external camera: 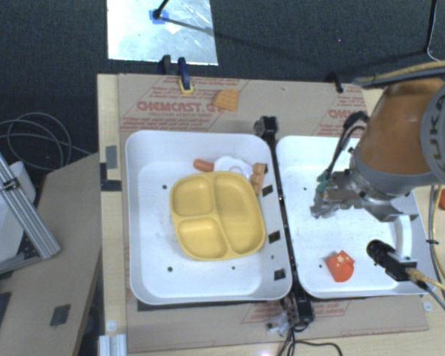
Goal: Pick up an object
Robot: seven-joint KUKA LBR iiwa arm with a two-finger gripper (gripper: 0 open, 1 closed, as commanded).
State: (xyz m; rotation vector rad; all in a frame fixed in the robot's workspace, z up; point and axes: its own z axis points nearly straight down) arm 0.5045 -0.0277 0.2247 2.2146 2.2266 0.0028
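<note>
end effector (320, 201) over right bin (302, 162) floor near its left wall, grip unclear; red object (340, 266) well apart.

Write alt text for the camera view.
The gripper hangs over the right bin, apart from an orange object lying by that bin's near edge. The left bin holds a yellow divided tray, with a small orange piece just behind it.

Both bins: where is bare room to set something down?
Right bin: bare between its left wall and the gripper. Left bin: yellow divided plate crowds the middle; bare strips along left and front walls.
</note>
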